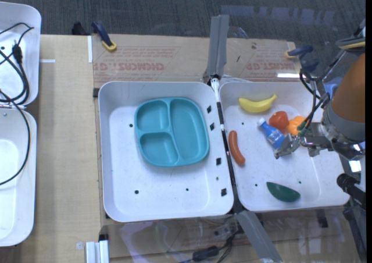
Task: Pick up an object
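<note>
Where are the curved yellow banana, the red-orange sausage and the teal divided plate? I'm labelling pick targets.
Curved yellow banana [257, 103], camera view, middle of its body.
Red-orange sausage [235, 147], camera view, midway along its length.
Teal divided plate [187, 123], camera view, floor of its largest compartment.

Quick count of what's on the bench: two white bins, the left bin [116, 157] and the right bin [256, 192]. One teal divided plate [172, 131], with three compartments. One banana [257, 103], one hot dog [235, 147], one dark green leaf-shaped thing [283, 191], one blue and white bottle [271, 132]. Then two orange-ish items, a red-orange one [279, 119] and a lighter orange one [297, 123]. One gripper [286, 150].
</note>
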{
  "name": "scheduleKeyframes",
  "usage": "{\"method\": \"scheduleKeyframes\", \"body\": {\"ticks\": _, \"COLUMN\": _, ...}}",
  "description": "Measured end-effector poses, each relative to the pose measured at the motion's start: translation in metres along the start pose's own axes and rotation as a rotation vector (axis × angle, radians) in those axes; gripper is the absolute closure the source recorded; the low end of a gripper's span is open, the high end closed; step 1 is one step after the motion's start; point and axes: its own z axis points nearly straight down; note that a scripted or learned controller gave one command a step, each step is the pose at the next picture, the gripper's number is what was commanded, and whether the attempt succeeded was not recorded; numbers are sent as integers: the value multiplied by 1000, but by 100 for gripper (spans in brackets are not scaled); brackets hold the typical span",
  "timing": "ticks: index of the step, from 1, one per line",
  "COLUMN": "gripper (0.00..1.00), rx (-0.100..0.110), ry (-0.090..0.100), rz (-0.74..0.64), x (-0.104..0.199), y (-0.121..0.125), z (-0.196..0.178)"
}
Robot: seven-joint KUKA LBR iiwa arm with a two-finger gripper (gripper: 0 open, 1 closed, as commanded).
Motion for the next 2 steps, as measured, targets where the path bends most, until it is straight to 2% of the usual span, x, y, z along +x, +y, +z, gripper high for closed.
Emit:
{"method": "scheduleKeyframes", "body": {"ticks": 1, "gripper": 0, "rx": -2, "ry": 0, "rz": 4, "x": -18, "y": 51, "z": 115}}
{"method": "scheduleKeyframes", "body": {"ticks": 2, "gripper": 100, "rx": 0, "ry": 1, "rz": 8, "x": -18, "y": 51, "z": 106}}
